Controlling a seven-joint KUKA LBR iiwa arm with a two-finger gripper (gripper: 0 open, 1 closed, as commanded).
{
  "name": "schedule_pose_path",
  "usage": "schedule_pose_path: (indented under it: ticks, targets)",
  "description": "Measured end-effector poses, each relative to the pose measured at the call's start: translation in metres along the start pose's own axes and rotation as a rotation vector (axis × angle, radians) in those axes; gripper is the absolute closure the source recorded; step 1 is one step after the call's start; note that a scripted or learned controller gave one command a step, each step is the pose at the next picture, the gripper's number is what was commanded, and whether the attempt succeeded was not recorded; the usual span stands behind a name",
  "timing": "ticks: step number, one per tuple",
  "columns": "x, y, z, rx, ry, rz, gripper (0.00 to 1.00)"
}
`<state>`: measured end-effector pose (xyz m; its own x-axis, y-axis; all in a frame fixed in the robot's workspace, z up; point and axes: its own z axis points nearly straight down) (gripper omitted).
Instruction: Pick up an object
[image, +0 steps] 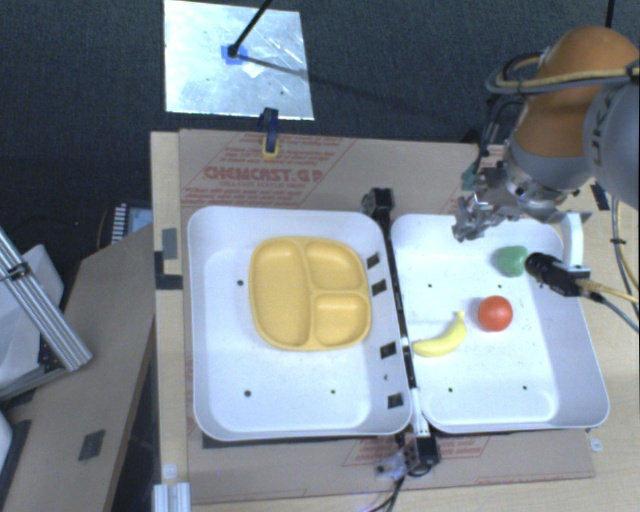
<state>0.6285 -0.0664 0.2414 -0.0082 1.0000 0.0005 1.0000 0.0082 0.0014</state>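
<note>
Dark carpet lies behind the surface (170, 200), which is covered with brown cardboard printed with red letters. On it, two shallow white bins stand side by side, touching along a black hinge line in the middle. The left bin (225, 400) holds a yellow divided plate (308, 292) with three compartments, lying flat near the centre of the bin. The grey arm (575, 90) with its orange band comes in from the far right and hangs over the far edge of the right bin (520, 400). Its tool (470, 222) points down above the far left corner of this bin; how far it is open, I cannot tell, and no object is seen in it. In the right bin lie a yellow banana (442, 338), just to its right a red tomato (495, 313), and farther back a green object (512, 260).
</note>
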Motion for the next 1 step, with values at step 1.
schedule_pose_path:
  ticks: [1]
  targets:
    - [0.0555,0.0084,0.0128,0.000,0.000,-0.001,1.00]
